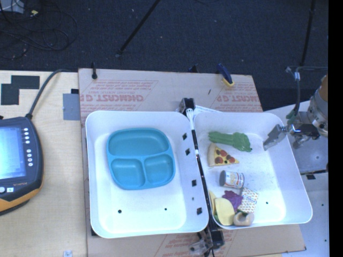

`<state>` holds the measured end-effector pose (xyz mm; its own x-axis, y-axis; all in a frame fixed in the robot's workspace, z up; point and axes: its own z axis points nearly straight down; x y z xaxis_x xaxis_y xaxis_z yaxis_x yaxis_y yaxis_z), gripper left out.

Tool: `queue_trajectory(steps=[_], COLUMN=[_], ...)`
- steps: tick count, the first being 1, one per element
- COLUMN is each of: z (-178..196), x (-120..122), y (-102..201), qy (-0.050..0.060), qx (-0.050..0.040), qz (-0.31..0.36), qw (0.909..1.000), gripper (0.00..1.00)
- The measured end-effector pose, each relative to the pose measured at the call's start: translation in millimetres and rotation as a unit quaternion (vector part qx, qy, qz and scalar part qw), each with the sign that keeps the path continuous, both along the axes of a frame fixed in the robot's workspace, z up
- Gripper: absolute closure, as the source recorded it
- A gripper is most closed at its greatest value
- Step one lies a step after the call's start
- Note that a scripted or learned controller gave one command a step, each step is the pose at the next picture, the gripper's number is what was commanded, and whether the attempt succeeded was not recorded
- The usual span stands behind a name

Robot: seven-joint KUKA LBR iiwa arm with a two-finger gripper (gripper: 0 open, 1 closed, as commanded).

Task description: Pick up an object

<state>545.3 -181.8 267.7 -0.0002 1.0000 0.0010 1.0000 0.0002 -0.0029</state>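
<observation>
**Inspector:** Camera view, bench from above. Two shallow white bins sit side by side on cardboard sheeting. The left bin (96, 197) holds one item, a blue divided plate (141, 158) with three compartments, lying flat toward the bin's 12 o'clock half.

**Clerk:** And the right bin?

**Inspector:** The right bin (289, 197) carries all the small goods, grouped along its 9 o'clock side. A green toy vegetable (231, 140) lies at about 11 o'clock. Just below it, a toy pizza slice (220, 156). Below that, a small can (232, 179) on its side. At 7 o'clock sits a cluster: a yellow piece (224, 211), a purple piece (233, 198), a patterned packet (249, 199) and a tan ring-shaped piece (244, 218), all touching or overlapping. I cannot sort their exact stacking.

**Clerk:** Position of the arm?

**Inspector:** It enters at 3 o'clock of the frame. The gripper (274, 136) hangs over the right bin's 2 o'clock corner, well apart from every object.

**Clerk:** Open or closed?

**Inspector:** Cannot tell; the tip reads as one grey shape at this angle. Nothing is seen held in it.

**Clerk:** Anything outside the bins?

**Inspector:** A teach pendant (16, 159) with a lit screen at 9 o'clock of the frame, and a blue clamp (225, 75) on the cardboard's far edge at 12 o'clock.
</observation>
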Motion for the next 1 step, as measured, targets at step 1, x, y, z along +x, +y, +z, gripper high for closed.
queue_trajectory(steps=[1], z=[-132.1], x=[38.0], y=[50.8], qy=[0.001], qx=[0.0009], qz=[0.002], qw=[1.0000], gripper=[0.00])
